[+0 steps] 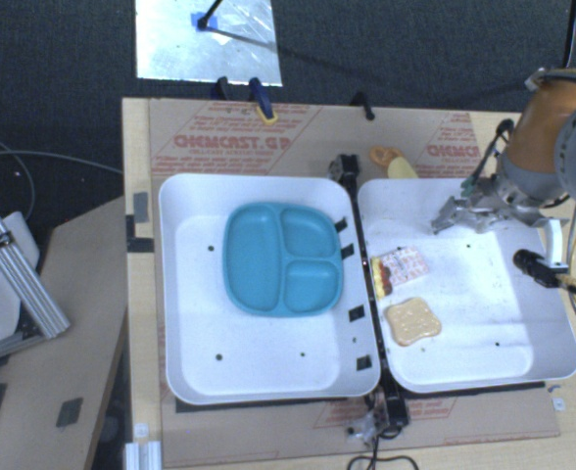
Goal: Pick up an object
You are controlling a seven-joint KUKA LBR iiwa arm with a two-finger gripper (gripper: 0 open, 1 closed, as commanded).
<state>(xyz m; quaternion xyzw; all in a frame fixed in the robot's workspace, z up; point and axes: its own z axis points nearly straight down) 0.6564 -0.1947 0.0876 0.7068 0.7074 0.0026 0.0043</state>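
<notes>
Toast-shaped piece (411,321) lies near the front of our right bin (484,360), with a small patterned packet (397,268) just beside it toward the divider. Our gripper (464,211) hangs over the bin's far side, well apart from both; whether it is open or closed, we cannot tell. We judge both pieces flat, so a descent slightly off may close on nothing.

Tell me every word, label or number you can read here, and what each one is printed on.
"CHEMCAST GP", in red, on the brown board behind the left bin.
More red lettering on the same board behind the right bin: too blurred to read.
The red and white packet in the right bin carries print too small to read.
</notes>
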